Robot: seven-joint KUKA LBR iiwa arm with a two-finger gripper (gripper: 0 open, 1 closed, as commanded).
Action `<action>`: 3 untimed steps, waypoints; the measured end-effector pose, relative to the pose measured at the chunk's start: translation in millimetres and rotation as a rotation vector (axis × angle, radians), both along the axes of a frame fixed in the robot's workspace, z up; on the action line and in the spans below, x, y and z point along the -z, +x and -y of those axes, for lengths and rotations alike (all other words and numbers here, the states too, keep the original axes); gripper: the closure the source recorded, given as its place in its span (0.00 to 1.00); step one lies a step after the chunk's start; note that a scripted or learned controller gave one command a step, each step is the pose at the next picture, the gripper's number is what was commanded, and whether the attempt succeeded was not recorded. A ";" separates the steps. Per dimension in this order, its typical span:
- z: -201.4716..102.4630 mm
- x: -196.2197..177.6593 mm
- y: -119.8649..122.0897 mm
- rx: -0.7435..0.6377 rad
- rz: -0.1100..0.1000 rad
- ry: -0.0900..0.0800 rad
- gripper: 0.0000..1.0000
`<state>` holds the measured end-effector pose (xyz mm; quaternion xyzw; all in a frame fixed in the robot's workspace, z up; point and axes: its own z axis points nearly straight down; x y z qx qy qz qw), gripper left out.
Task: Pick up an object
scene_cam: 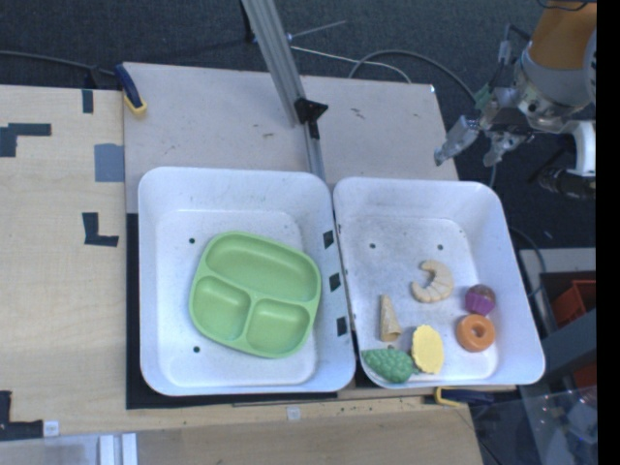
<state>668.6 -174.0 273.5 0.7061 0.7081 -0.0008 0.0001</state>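
nowhere readable writing: gripper (481, 140) open above right bin's (504, 211) far corner.

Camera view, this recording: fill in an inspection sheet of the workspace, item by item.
Surface: bench bearing two shallow white bins side by side, left bin and right bin.
Job's things: in the right bin, croissant, purple piece, orange ring, yellow piece, green leafy piece, tan cone.
Clutter: green divided plate in the left bin; yellow-handled tool at the bench's far left corner.
Grippers: pincer above the bench's far right corner, beyond the right bin, holding nothing.
Cables: thin wires on the floor behind the bench.
Surroundings: dark carpet, slanted metal post.
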 end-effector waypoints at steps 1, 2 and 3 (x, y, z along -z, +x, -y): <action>0.1 -0.1 -0.1 0.000 0.000 0.000 0.00; -4.9 44.3 -1.8 0.000 -0.004 0.001 0.00; -4.4 94.6 6.8 0.000 -0.004 0.000 0.00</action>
